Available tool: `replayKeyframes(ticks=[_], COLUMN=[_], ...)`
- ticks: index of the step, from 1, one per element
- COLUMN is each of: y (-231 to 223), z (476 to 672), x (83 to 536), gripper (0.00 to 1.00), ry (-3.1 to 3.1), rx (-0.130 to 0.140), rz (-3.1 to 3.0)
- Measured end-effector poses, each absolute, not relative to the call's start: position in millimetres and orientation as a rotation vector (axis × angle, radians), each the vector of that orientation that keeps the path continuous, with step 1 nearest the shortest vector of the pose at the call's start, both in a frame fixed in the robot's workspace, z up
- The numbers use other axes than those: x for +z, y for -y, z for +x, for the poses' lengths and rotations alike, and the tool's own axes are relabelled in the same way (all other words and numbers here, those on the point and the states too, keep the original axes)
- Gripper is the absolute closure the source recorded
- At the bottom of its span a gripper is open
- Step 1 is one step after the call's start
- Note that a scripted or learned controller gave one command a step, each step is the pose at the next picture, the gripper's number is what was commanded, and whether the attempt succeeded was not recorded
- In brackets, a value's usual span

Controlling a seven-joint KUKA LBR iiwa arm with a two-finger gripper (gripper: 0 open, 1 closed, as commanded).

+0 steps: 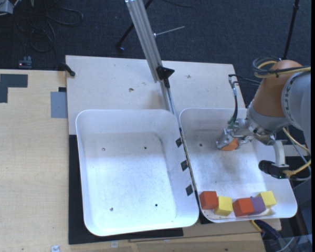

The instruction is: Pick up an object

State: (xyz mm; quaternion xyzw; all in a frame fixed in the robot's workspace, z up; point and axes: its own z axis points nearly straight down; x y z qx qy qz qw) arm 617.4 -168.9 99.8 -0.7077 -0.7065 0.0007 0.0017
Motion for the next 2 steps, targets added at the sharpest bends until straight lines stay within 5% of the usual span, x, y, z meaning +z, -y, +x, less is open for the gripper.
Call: replayKeyframes(ticks=[1, 2], y=[58, -16], z=[642.6, 665.8], x=[194, 190], gripper=[1.00, 1.00], ry=[2.231, 2.226], rx=[-0.009, -0.002], rz=[-2.214, -2.212])
